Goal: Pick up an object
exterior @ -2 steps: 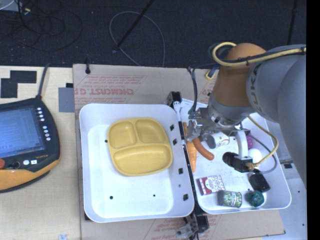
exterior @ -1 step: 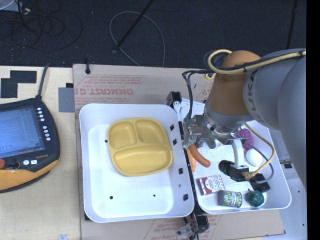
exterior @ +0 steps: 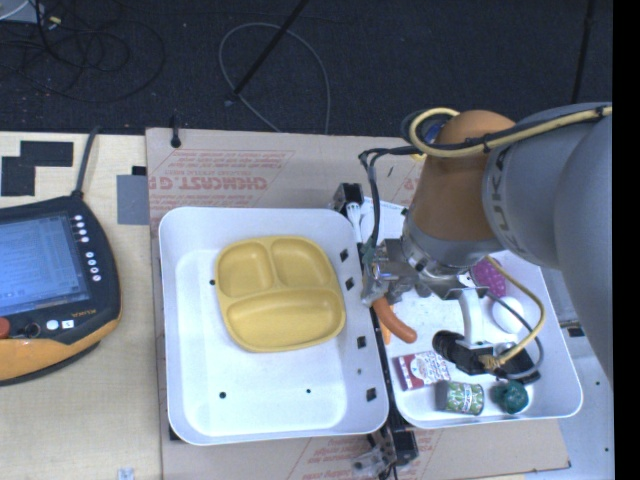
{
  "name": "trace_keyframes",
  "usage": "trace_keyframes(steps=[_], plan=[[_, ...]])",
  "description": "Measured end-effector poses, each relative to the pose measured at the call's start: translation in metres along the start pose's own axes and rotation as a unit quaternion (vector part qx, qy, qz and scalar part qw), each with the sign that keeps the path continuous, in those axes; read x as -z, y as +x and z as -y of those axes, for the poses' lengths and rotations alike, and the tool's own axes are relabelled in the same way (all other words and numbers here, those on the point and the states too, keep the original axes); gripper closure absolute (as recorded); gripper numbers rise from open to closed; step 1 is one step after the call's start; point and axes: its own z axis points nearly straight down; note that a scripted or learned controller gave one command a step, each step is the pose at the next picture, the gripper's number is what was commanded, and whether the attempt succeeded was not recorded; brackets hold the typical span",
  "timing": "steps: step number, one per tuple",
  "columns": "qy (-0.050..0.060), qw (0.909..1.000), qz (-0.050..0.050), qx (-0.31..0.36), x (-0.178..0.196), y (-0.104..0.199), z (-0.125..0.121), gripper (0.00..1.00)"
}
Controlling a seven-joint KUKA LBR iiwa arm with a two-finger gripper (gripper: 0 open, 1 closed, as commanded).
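The gripper (exterior: 385,290) hangs at the right bin's (exterior: 570,393) left edge, just above one orange carrot-shaped piece (exterior: 394,321) whose long axis slants from upper left to lower right. Finger state: cannot tell. The left bin (exterior: 190,368) holds one yellow divided plate (exterior: 280,293); the right bin also contains one small jar (exterior: 461,397), one green ball (exterior: 513,397) and one red-and-white packet (exterior: 421,370).

1 arm (exterior: 560,188) comes in from the right, grey, w/ an orange band (exterior: 465,183) above the wrist. It bends downward, wrist pointing at the tabletop. Hand (exterior: 385,293) sits low at the arm's left end, approx. at the inner edge of the right bin. Yellow and black cables loop round the wrist.
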Motion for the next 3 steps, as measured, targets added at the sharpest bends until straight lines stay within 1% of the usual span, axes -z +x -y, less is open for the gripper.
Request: trace_keyframes(steps=[1,2,3], plan=[[-0.001,1.0,0.0,-0.001,0.0,-0.004,-0.007,1.0],[-0.001,1.0,0.0,0.0,0.007,0.047,-0.012,1.0],[0.0,1.0,0.0,-0.001,0.028,-0.006,0.006,1.0]])
